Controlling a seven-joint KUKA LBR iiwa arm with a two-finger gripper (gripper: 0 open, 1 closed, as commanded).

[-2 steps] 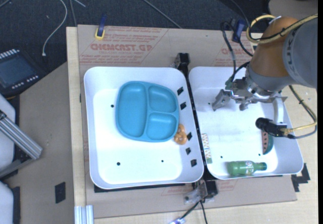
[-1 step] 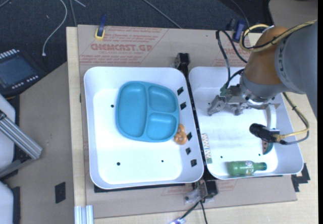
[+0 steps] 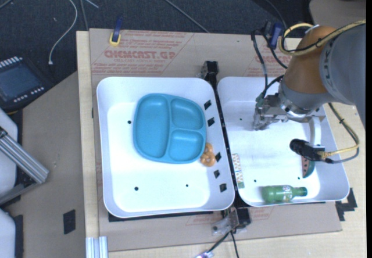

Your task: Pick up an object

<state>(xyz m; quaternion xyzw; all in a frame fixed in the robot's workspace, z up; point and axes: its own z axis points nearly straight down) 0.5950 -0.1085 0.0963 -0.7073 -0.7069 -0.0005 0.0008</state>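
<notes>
The big grey arm (image 3: 343,59) came in from the right side of the view and reached over the right part of the desk. It bent down and to the left. An orange band (image 3: 308,65) wrapped around it just above the wrist. Below the band, the wrist pointed down. The gripper (image 3: 264,116) hung at the end, a small dark metal part, low and near the middle of the right side. It was too small and dark to show how the jaws stood
</notes>
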